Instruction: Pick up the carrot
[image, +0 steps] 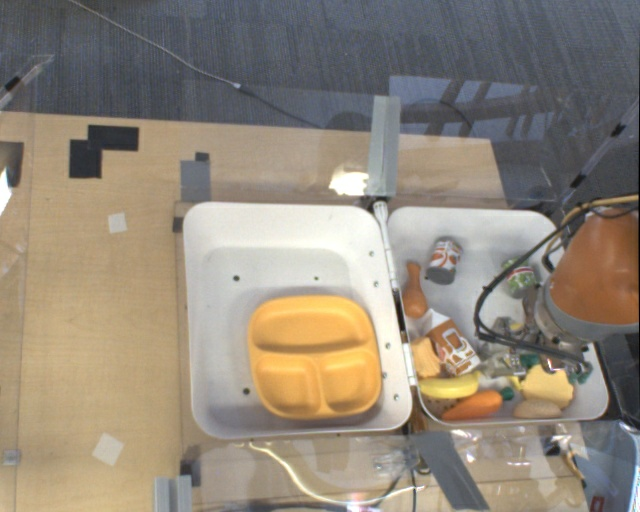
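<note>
White right bin (470, 225) holds an orange tapered carrot (472, 405); tool (545, 350) state unclear.

- Left bin (200, 300): plain white; holds a yellow-orange compartment tray (314, 354).
- Right bin (480, 225): the same white, just right of the left bin.
- Carrot (472, 405): orange, at the right bin's near wall.
- Banana (449, 386): yellow, just above the carrot.
- Can (444, 258): grey with a red label, towards the right bin's far wall.
- Arm (598, 275): orange band, with black cables (495, 300) beside it.
- Bench (90, 330): pale wood grain, with black square marks (100, 148) at its far left.
</note>
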